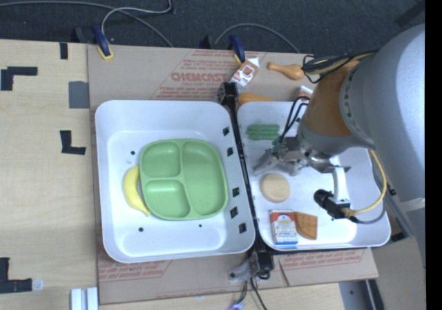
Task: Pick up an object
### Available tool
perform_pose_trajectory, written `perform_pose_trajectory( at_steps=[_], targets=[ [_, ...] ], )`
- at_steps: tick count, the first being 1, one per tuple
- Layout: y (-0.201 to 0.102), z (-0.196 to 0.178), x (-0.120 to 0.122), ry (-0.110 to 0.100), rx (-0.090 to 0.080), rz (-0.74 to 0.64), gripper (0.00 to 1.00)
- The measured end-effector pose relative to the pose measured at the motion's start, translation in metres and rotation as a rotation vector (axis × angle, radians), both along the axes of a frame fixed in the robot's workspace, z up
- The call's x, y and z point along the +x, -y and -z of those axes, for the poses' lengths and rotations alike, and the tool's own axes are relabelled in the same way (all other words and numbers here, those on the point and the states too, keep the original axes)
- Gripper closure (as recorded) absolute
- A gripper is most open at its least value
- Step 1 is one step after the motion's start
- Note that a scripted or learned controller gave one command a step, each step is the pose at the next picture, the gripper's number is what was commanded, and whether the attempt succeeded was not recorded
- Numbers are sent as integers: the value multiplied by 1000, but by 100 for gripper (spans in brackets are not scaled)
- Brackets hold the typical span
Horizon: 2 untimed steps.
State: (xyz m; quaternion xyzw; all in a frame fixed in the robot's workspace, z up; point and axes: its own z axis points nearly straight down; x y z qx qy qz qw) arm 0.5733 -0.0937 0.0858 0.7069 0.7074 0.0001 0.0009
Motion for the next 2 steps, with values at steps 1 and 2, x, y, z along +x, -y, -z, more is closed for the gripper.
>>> perform_pose_trajectory(
  at_steps=[1, 2],
  targets=[
    [6, 0, -30, 4, -1, 0, 0],
    [3, 0, 37, 3, -1, -1, 0]
  ],
)
